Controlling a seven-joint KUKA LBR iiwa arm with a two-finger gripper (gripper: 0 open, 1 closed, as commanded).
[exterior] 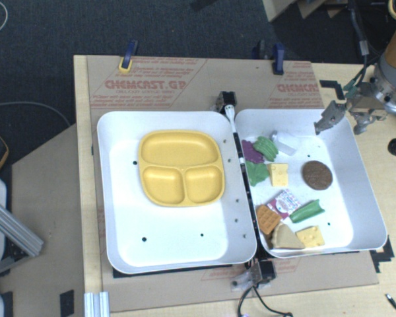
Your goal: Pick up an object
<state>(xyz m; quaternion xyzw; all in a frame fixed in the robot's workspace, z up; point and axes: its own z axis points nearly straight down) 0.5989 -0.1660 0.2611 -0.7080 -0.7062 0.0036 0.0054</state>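
Observation:
My gripper point(346, 119) hangs over the far right corner of the right bin point(363, 177), its two fingers spread open with nothing between them. Below and left of it lie the bin's objects: a brown round cookie point(317, 175), a clear plastic piece point(285, 142), a purple item point(251, 151), green leafy pieces point(266, 148), a yellow cheese square point(279, 174), a pink wrapped candy point(286, 201), a green pepper point(307, 211), a waffle-like cracker point(267, 219), a tan wedge point(286, 238) and a yellow cracker point(309, 236).
The left bin point(119, 210) holds a yellow three-compartment plate point(181, 166). Clamps point(127, 57) sit at the board's far edge. The arm's wrist point(389, 84) rises at the right, beyond the right bin's rim.

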